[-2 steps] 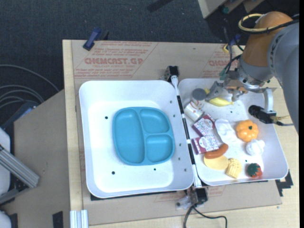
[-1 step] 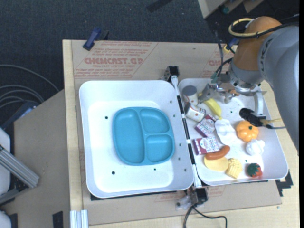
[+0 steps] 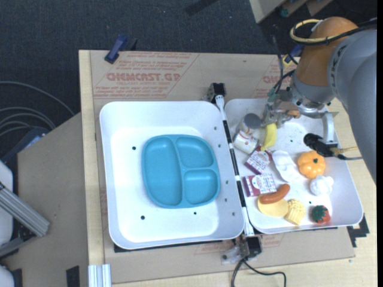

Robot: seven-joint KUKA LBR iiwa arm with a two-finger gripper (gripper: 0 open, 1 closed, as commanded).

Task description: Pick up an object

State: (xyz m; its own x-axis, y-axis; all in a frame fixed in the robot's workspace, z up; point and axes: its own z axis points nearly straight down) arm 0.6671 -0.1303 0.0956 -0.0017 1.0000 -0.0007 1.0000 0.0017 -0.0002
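Observation:
My gripper (image 3: 274, 116) hangs low over the far left part of the right bin (image 3: 353, 203), reaching in from the right. A yellow banana (image 3: 270, 136) lies right beneath its tip, and whether they touch I cannot tell. Beside the banana stands a small white cup with a red label (image 3: 244, 140). Further forward lie two red-and-white packets (image 3: 258, 161), a sausage (image 3: 276, 192), a yellow corn piece (image 3: 294, 211), an orange pumpkin (image 3: 312, 164) and a red strawberry (image 3: 319, 214).
The left bin (image 3: 114, 160) holds a blue divided plate (image 3: 179, 170) in its middle. A grey round piece (image 3: 252, 121) lies close to the gripper. White crumpled items (image 3: 321, 185) sit near the pumpkin. The divider between the bins runs just left of the cup.

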